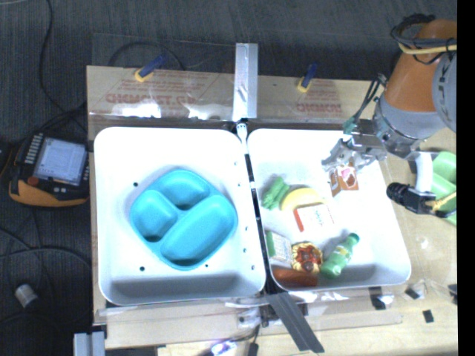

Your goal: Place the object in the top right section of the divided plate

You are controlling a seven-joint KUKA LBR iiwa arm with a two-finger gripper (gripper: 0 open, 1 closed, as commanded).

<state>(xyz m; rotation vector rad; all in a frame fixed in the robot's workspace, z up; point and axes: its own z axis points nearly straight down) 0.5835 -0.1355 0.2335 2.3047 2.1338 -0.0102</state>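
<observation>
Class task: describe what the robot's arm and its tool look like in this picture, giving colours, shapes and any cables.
The arm has a rounded orange section with grey casing beside it. Dark cables loop over its top. At its end sits the tool, a small grey metal assembly with thin wires running along it.

Divided plate [184, 217] in left bin [111, 273]

Arm [427, 65] is cut off by the right edge. Small packet [346, 178] under the wrist is too blurred to be identified. Brown item [293, 277] is partly hidden by the bin wall.
</observation>
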